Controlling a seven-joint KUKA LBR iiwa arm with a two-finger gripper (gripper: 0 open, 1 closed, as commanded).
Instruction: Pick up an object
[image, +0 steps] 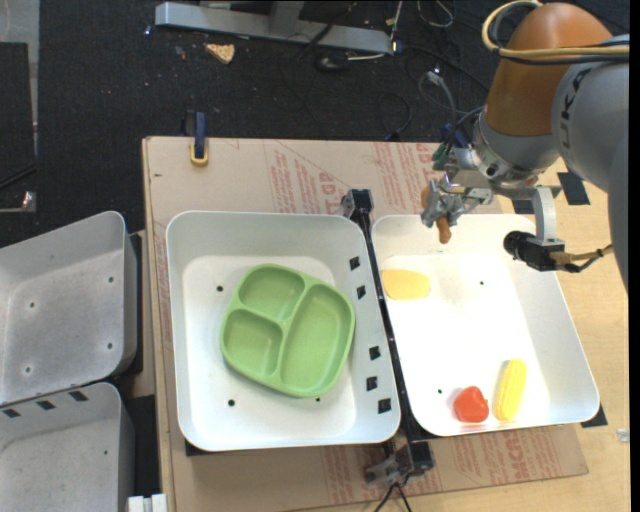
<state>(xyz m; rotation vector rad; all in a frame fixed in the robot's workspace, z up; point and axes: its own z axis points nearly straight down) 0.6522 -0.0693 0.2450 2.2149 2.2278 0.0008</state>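
The pale yellow piece (405, 285) is seen lying flat on the floor of the right bin (560, 300), and it is judged the likeliest pick. It looks light, low and smooth, probably a plastic toy food, so a slip is to be expected. A hold across its shorter width is advised, taken from straight above.

The gripper (443, 225) is poised just beyond the piece, towards the bin's far rim and apart from it. Whether it is apart or together cannot be told, and nothing is seen held.

Well away from the piece, near the front rim, a yellow corn cob (510, 389) and a red-orange piece (471, 404) are lying side by side. To its left, in the left bin (200, 300), a green divided plate (288, 330) is resting.

Red print is noted on the cardboard sheet (300, 180) beyond the piece, but it cannot be read.
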